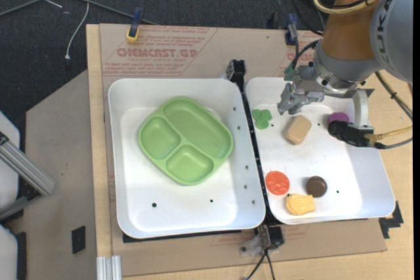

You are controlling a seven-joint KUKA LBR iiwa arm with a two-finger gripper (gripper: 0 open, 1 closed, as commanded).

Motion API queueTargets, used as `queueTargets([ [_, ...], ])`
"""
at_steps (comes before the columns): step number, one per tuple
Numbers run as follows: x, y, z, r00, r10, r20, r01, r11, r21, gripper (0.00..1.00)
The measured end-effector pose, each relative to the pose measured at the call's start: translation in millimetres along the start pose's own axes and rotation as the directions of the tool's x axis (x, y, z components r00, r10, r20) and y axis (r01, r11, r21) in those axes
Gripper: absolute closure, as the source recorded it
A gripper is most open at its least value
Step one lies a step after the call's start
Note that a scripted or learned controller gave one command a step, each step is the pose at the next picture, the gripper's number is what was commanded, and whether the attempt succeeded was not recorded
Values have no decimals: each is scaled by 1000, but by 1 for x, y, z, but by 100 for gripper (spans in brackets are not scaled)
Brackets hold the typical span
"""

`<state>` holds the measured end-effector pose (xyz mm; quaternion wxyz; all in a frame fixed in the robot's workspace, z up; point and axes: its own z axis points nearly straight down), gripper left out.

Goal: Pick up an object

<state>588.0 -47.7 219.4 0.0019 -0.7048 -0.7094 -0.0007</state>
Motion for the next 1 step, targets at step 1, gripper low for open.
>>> queueTargets([
  [1, 58, -18, -7, 1000, 0, 1, 0, 1000, 1, 100],
])
